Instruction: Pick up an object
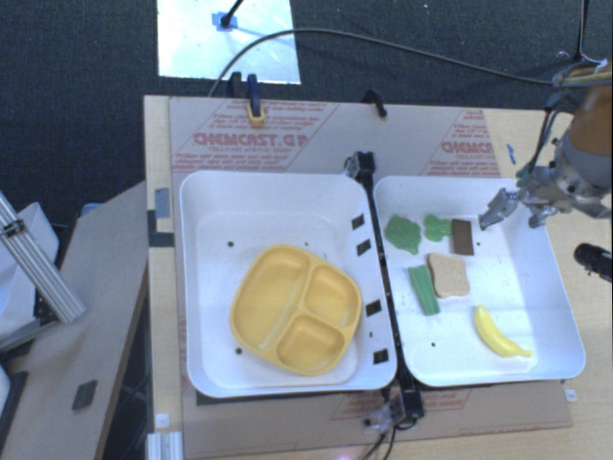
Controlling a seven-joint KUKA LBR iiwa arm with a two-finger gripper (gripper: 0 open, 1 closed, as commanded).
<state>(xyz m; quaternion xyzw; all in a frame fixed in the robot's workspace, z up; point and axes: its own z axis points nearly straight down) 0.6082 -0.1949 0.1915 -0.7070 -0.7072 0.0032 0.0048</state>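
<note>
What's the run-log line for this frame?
gripper: open, over right bin top edge | holding: nothing | nearest: brown block | banana: untouched

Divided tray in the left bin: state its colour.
Yellow; the divided tray shows plainly in the camera view.

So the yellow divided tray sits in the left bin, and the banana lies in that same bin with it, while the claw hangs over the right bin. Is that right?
Not quite. The banana lies in the right bin, near its front right corner, not with the yellow divided tray in the left bin. The camera view shows this. The rest holds: the claw hangs over the right bin's far edge.
</note>
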